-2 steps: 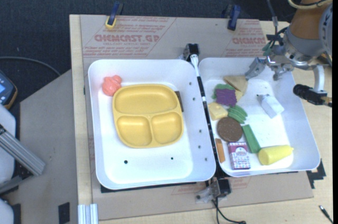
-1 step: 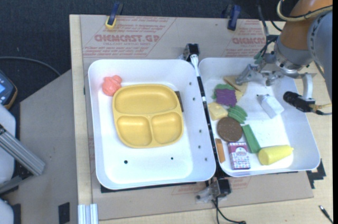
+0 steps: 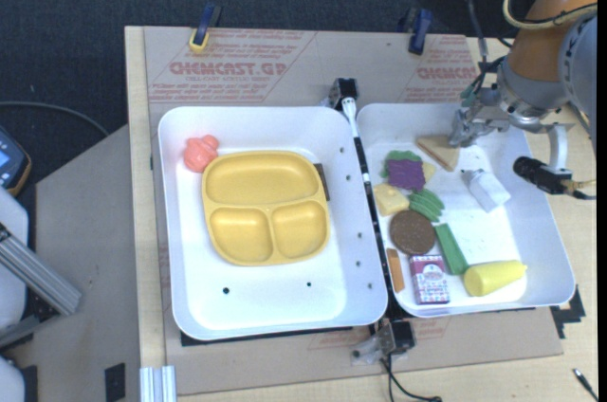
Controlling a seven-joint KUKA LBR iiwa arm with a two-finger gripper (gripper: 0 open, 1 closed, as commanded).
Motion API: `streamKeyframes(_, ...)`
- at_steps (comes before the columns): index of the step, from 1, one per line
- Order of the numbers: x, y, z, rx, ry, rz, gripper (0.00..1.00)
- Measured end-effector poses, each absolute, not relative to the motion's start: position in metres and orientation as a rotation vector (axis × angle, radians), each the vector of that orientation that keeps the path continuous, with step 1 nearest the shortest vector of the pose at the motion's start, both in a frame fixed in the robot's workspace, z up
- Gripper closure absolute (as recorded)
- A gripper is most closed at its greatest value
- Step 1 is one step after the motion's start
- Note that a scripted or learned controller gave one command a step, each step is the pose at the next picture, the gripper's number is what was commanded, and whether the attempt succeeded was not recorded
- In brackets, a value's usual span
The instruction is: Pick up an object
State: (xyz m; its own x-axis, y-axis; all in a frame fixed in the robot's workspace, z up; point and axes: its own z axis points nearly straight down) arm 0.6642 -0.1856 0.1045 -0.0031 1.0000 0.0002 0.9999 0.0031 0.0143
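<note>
My gripper [image 3: 468, 131] hangs over the far part of the right bin [image 3: 545, 239], just right of a tan wedge [image 3: 436, 151] that lies by the bin's back wall. A small white block [image 3: 487, 191] lies just in front of the gripper. Further left and nearer are purple grapes [image 3: 405, 171], a pale yellow piece [image 3: 389, 198], a green pod [image 3: 427, 202], a brown disc [image 3: 413, 231], a green stick [image 3: 450, 248], a yellow lump [image 3: 493, 277], a red-and-pink box [image 3: 430, 280] and an orange stick [image 3: 395, 269].
The left bin [image 3: 190, 286] holds a yellow divided plate [image 3: 266, 206] and a pink toy [image 3: 200, 152] at its far left corner. A black part [image 3: 542, 174] of the arm juts over the right bin's right rim. Clamps [image 3: 201, 28] [image 3: 417, 30] grip the board's back edge.
</note>
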Motion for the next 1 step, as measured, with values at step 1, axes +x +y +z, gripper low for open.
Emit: streamKeyframes(1, 0.669, -0.1855, 0.1488, 2.215, 2.218, 0.005, 1.0)
